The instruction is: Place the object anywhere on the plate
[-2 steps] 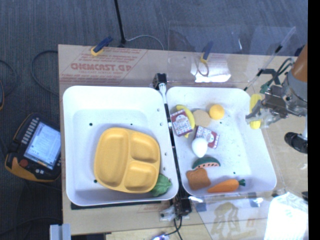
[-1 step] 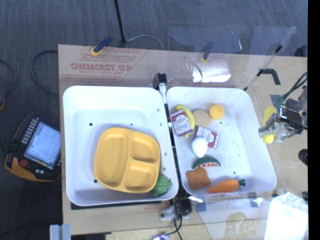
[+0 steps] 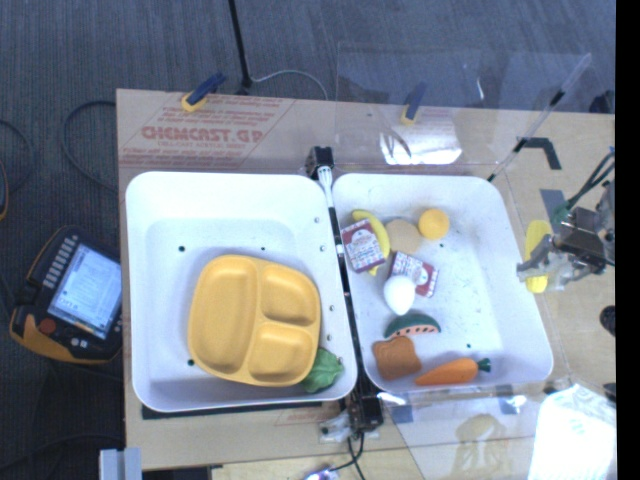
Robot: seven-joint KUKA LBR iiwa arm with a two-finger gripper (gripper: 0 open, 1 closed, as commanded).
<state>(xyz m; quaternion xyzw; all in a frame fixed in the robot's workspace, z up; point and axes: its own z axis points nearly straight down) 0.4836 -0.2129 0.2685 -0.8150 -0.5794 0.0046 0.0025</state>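
Observation:
A yellow plate [image 3: 255, 318] with three compartments lies in the left bin [image 3: 160, 218]. A green leaf piece [image 3: 323, 371] rests against its lower right corner. The right bin [image 3: 500, 268] holds toy foods: a banana [image 3: 366, 220], a yellow ball [image 3: 433, 223], two red packets [image 3: 362, 246] [image 3: 414, 274], a white egg [image 3: 399, 294], a watermelon slice [image 3: 412, 325], a toast slice [image 3: 397, 358] and a carrot [image 3: 450, 371]. My gripper [image 3: 556, 260] hangs at the far right, just outside the right bin's right rim, away from every item.
A black divider rail [image 3: 338, 268] runs between the bins. A clear sheet with clamps [image 3: 450, 98] stands behind the right bin. A tablet [image 3: 75, 293] lies on the floor at the left. A white bag [image 3: 575, 433] sits at the bottom right.

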